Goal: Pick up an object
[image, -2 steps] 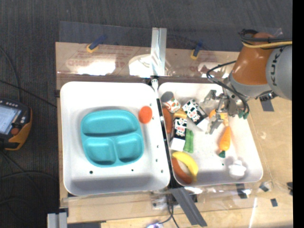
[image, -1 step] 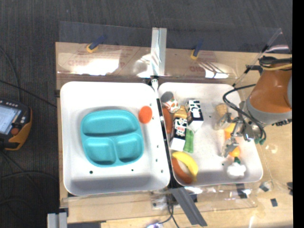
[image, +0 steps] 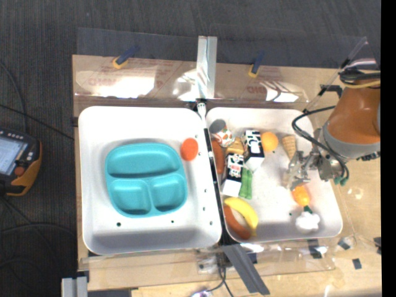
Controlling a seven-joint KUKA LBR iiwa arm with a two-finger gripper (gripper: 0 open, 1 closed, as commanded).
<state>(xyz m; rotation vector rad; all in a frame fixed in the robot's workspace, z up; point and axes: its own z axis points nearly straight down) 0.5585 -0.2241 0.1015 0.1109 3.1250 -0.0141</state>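
Near the right bin's (image: 334,224) right edge my gripper (image: 298,173) hangs just above the small orange piece (image: 301,195), though how it stands I cannot tell.

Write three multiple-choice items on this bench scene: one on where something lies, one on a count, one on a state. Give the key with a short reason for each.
1. Where does the small orange ball lie?
A. In the left bin, beside the teal tray
B. In the right bin, on the banana
C. On the bench outside both bins

2. How many compartments has the teal tray?
A. One
B. Three
C. Five

3. How does the banana lie?
A. Held up in the air
B. Resting in the right bin, apart from the gripper
C. In the teal tray

Key: 1 A, the ball sits by the tray's upper right corner in the left bin. 2 B, one long section above two smaller ones. 3 B, it lies near the right bin's lower left corner, while the gripper is over the bin's right side.
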